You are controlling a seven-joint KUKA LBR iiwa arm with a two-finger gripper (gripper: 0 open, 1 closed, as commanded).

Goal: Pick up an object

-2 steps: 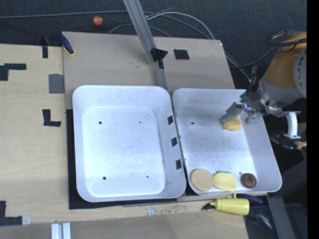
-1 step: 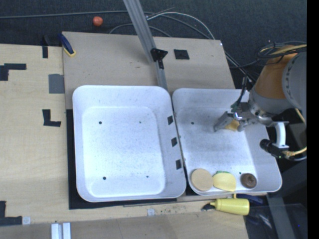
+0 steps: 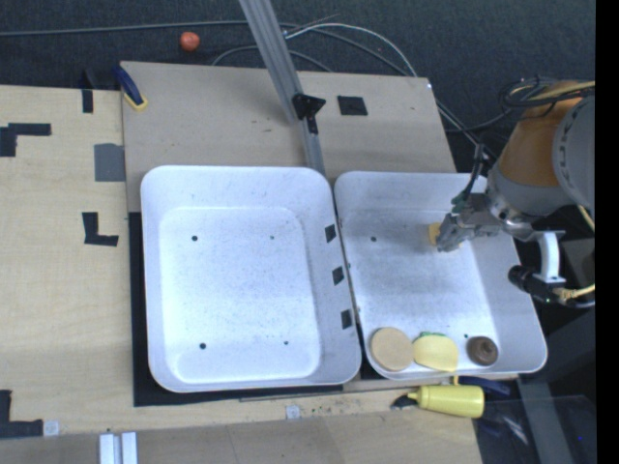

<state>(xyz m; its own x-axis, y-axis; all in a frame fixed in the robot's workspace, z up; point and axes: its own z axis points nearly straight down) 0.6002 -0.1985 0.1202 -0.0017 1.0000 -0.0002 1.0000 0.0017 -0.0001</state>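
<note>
My gripper (image 3: 448,234) hangs low over the upper right part of the right bin (image 3: 406,278), reaching in from the right. A small yellow-orange piece (image 3: 434,233) shows right at its left tip; whether it is gripped or just beside the tip is unclear. Along the right bin's front edge lie a tan round disc (image 3: 392,348), a yellow object (image 3: 436,353) with a bit of green behind it, and a small brown round object (image 3: 482,350).
The left bin (image 3: 237,278) sits beside the right one. A yellow and black tool (image 3: 451,399) lies on the bench just in front of the right bin. A grey pole (image 3: 280,61) slants over the back of the bench. Cables run behind.
</note>
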